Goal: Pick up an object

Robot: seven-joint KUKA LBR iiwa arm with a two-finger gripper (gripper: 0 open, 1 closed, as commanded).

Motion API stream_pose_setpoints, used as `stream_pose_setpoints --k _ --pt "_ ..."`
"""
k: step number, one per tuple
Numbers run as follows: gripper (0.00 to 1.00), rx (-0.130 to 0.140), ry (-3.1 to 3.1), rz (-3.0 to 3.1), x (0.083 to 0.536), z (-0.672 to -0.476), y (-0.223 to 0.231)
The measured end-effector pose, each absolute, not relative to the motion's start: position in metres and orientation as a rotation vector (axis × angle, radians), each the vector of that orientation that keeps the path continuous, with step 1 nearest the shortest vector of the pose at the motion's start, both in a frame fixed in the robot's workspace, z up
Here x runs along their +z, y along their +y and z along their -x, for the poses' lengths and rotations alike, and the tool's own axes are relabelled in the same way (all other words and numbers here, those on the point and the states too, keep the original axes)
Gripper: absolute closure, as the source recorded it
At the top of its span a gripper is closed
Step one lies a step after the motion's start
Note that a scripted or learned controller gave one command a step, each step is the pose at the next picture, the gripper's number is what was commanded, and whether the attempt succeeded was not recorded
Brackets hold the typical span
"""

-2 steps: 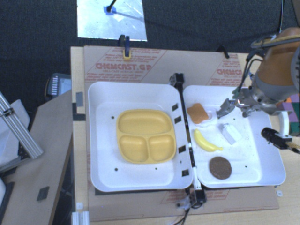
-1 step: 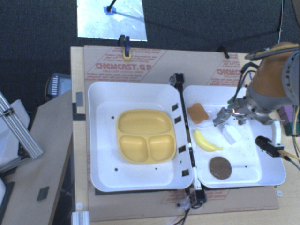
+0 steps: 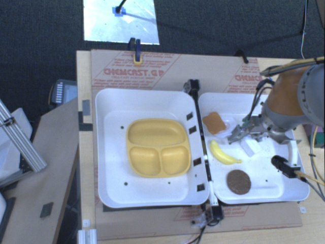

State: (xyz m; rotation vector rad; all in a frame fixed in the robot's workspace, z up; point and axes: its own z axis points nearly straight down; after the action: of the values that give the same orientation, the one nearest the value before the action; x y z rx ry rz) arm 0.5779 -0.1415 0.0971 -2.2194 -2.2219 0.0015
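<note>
At the bottom of the frame, in the lower part of the right bin (image 3: pixel 294 189), lies a round dark-brown disc (image 3: pixel 238 181), flat like a cookie or patty. Just above and left of it sits a small yellow banana (image 3: pixel 223 154), curved, its tip pointing toward the lower right. Higher still, near the bin's left wall, rests an orange-brown toast-like slab (image 3: pixel 214 122), roughly square and slightly tilted. A small white block (image 3: pixel 249 146) lies right of the banana, pale against the bin floor and hard to make out.

The gripper (image 3: pixel 238 134) hangs low over the middle of the right bin, between the slab and the white block, above the banana. Its metal fingers point left; whether they are spread or closed cannot be told from here, and nothing is visibly between them. The grey arm (image 3: pixel 304 98) with its orange band enters from the right edge.

In the left bin (image 3: pixel 109 151) rests a yellow three-compartment tray (image 3: pixel 157 146), near the centre.

Farther up, the brown board (image 3: pixel 167 67) under the bins carries red print reading "CHEMCAST GP", repeated upside down at the right. A yellow clamp (image 3: pixel 137 52) grips its top edge.
</note>
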Motion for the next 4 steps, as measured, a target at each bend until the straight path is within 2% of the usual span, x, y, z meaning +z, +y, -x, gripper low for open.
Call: stream_pose_setpoints --k 1,2,3,4 --pt "0.00 -0.001 -2.225 2.221 0.085 -0.579 -0.142" --pt "1.00 -0.003 -2.227 2.223 0.096 -0.580 -0.142" --pt "1.00 -0.007 -2.231 2.222 0.160 -0.586 -0.142" --pt "1.00 -0.004 -2.229 2.220 0.206 -0.581 -0.138"
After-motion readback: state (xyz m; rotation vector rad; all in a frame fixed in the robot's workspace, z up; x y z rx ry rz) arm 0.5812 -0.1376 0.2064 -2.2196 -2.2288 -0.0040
